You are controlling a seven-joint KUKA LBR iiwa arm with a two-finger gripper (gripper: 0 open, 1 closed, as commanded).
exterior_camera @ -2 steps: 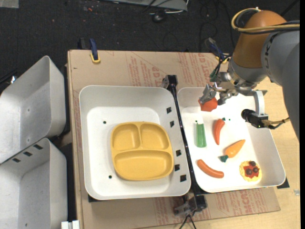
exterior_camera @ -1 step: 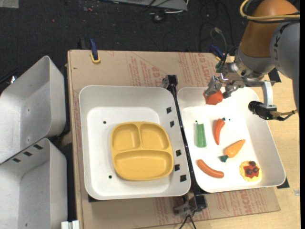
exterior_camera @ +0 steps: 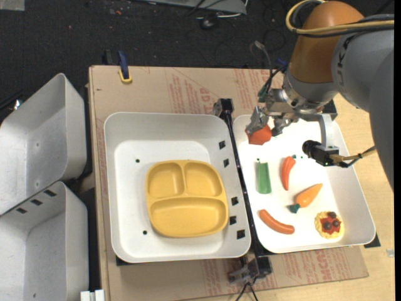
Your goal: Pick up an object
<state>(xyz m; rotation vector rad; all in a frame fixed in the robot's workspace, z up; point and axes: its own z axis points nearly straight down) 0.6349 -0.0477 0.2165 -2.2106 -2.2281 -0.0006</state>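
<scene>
In the camera view my gripper (exterior_camera: 267,126) hangs over the upper left corner of the right bin (exterior_camera: 354,187). A small red object (exterior_camera: 259,135) sits between its fingertips, and the fingers are closed against it. Lower down on the floor of that bin lie a green pepper (exterior_camera: 264,177), a red chili (exterior_camera: 286,170), an orange carrot (exterior_camera: 307,195), a red sausage (exterior_camera: 276,221) and a small round pizza-like piece (exterior_camera: 329,224). The arm's grey body and orange band cover the bin's upper right part.
The left bin (exterior_camera: 119,168) holds a yellow divided plate (exterior_camera: 187,198). A black divider with clips (exterior_camera: 233,168) runs between the bins. Two white tubs (exterior_camera: 37,168) stand off the bench at the left. A black fitting with a cable (exterior_camera: 318,151) hangs over the right bin.
</scene>
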